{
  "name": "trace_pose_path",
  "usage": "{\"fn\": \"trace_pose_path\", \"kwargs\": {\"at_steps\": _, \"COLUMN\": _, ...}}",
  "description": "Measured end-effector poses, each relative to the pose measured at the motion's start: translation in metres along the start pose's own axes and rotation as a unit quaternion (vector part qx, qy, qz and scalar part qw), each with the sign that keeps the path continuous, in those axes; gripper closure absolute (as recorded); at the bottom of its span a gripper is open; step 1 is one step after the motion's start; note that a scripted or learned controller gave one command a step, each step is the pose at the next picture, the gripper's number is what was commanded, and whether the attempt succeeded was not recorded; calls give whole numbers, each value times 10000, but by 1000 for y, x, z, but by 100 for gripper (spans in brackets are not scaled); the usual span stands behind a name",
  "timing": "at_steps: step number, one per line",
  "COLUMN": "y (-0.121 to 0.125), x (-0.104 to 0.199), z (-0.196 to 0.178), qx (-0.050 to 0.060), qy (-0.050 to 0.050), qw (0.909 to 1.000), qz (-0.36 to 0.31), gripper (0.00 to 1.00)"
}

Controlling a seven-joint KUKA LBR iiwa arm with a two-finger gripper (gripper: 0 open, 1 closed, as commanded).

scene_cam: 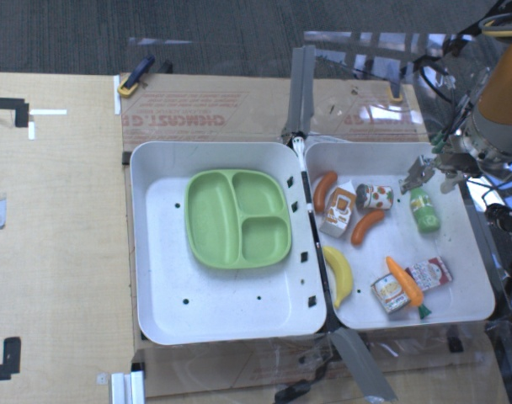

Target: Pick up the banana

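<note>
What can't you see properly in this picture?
- Camera view: the arm is cut off by the right edge.
- The jaws by the green bottle are too small and cluttered by cables to judge.
- Labels on the small can and the cartons are too small to read.

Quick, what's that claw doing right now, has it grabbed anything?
Claw: hovering over the right bin's far right side by the green bottle, nothing visibly held; open or shut cannot be told. The banana lies untouched.

Even overhead light, soft shadows, slightly grainy, glare on clear panels (365, 112).
</note>
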State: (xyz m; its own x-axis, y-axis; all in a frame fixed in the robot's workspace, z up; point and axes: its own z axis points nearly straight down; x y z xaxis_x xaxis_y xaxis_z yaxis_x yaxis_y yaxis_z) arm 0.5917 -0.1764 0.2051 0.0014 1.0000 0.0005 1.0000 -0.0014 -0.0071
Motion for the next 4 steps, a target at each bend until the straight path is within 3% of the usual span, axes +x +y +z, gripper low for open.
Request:
{"fn": "trace_pose_path", "kwargs": {"at_steps": 1, "y": -72, "x": 58, "z": 65, "qx": 9, "qy": 3, "qw": 9971, "qz": -761, "gripper": 0}}
{"fn": "trace_pose_path", "kwargs": {"at_steps": 2, "y": -98, "x": 77, "z": 117, "qx": -14, "qy": -2, "qw": 9996, "qz": -267, "gripper": 0}}
{"fn": "trace_pose_path", "kwargs": {"at_steps": 3, "y": -47, "x": 42, "z": 59, "qx": -7, "qy": -4, "qw": 9970, "qz": -771, "gripper": 0}}
{"fn": "trace_pose_path", "kwargs": {"at_steps": 4, "y": -47, "x": 40, "z": 53, "qx": 19, "qy": -1, "qw": 9971, "qz": -757, "gripper": 100}}
